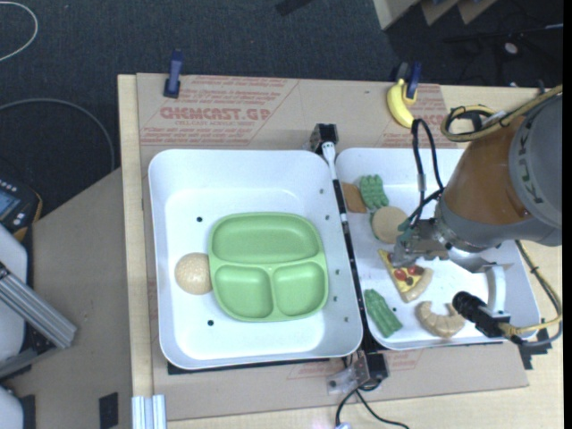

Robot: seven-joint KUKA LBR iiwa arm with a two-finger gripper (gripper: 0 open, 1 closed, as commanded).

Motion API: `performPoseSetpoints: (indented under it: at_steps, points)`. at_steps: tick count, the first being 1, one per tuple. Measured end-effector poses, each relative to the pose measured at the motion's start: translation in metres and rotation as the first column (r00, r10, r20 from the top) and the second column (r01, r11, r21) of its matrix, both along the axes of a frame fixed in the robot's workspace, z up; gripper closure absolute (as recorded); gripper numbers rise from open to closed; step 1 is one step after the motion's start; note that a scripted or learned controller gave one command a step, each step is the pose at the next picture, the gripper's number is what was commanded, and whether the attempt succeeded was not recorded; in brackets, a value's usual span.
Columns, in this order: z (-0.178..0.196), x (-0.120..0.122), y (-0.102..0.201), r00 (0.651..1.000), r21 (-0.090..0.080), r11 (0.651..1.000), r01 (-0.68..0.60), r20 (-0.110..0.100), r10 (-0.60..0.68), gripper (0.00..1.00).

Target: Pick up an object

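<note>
Below, tan bench [223,105] (two white bins [179,239]), dark carpet [134,25]

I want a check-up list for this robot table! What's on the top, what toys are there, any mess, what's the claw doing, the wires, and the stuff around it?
Surface: cardboard-topped bench bearing a left bin and a right bin.
Job's things: in the right bin, a pizza slice, croissant, round cracker, two green toys. In the left bin, a green divided tray with a tan ball beside it.
Clutter: a banana on the bench behind the right bin.
Grippers: claw over the right bin, just above the pizza slice; whether it holds anything is hidden.
Cables: a black cable runs to the arm.
Surroundings: dark carpet.
</note>
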State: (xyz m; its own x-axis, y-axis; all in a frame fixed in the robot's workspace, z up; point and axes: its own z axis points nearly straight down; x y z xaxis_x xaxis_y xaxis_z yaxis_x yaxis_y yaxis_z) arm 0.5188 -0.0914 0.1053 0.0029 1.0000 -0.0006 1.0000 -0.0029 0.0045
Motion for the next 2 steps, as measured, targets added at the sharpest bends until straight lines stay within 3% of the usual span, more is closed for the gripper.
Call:
performPoseSetpoints:
  at_steps: [1,2]
  points:
    - [0.084,-0.029,0.139,1.000,0.008,1.000,-0.019,0.003,0.019,1.00]
    - [0.232,-0.001,0.185,1.000,0.005,1.000,-0.011,0.014,0.011,1.00]
